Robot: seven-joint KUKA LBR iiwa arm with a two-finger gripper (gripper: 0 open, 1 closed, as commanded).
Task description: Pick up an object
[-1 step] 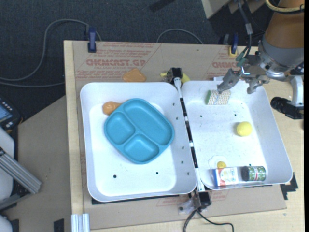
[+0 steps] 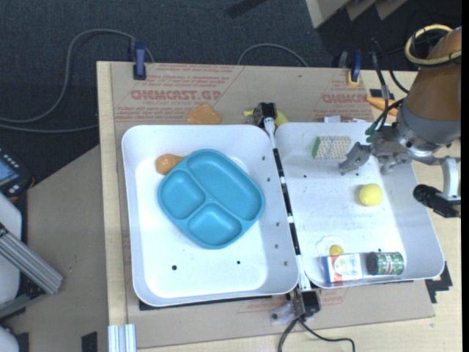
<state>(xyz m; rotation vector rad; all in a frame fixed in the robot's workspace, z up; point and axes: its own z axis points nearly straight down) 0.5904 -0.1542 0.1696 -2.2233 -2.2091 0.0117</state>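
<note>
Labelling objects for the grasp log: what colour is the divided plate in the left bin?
Light blue: the divided plate, clearest in the camera view.

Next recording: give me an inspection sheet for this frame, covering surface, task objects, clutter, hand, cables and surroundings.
Surface: bench bearing a left bin and a right bin, side by side.
Task objects, left bin: blue divided plate; orange item tucked at its upper left edge.
Task objects, right bin: yellow ball, green-edged sponge, small carton next to a dark green bottle, small yellow piece.
Clutter: orange object on the bench behind the left bin.
Hand: hand over the right bin's far side, above the ball; nothing seen between its fingers.
Cables: grey cable looping across the floor to a blue clamp.
Surroundings: dark carpet.
</note>
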